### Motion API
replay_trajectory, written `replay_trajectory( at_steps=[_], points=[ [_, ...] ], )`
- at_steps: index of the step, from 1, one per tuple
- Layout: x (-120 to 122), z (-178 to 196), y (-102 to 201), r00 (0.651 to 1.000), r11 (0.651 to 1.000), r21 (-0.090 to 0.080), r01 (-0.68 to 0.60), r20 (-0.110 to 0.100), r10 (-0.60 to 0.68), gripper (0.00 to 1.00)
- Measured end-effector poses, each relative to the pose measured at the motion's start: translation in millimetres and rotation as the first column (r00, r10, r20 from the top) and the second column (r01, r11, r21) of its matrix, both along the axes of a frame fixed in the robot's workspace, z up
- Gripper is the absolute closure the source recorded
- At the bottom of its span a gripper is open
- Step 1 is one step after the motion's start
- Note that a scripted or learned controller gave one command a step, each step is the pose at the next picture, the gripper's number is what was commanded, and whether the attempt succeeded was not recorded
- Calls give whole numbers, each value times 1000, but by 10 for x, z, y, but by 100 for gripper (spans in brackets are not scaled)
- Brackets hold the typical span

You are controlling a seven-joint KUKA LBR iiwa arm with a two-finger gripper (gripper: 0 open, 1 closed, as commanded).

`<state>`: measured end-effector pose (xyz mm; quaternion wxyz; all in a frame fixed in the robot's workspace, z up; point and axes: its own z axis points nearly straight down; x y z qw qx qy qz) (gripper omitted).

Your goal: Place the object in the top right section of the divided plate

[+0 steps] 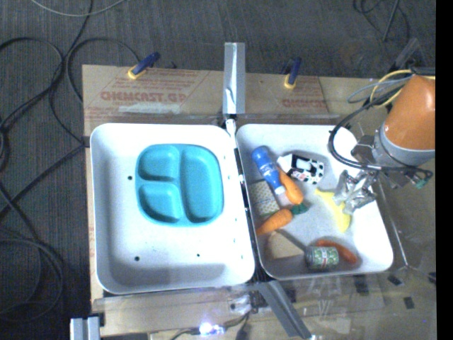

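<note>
Orange band [413,115], grey wrist below, black and yellow cables, metallic fingers [350,193].

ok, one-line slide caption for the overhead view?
Gripper over the right bin of toy food; blue divided plate waits in the left bin.

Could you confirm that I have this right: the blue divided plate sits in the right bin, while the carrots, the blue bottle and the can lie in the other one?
Not quite. The camera view shows the blue divided plate in the left bin, not the right one. The rest holds: the carrots, the blue bottle and the can lie in the other bin, the right bin.
</note>
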<state>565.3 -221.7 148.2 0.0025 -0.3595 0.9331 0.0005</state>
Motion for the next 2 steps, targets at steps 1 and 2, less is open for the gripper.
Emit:
replay_trajectory(
  at_steps=[1,2],
  points=[
    [37,213,289,1000,1000,2,28,1,-28,100],
    [55,310,308,1000,1000,5,29,5,-29,100]
  ],
)
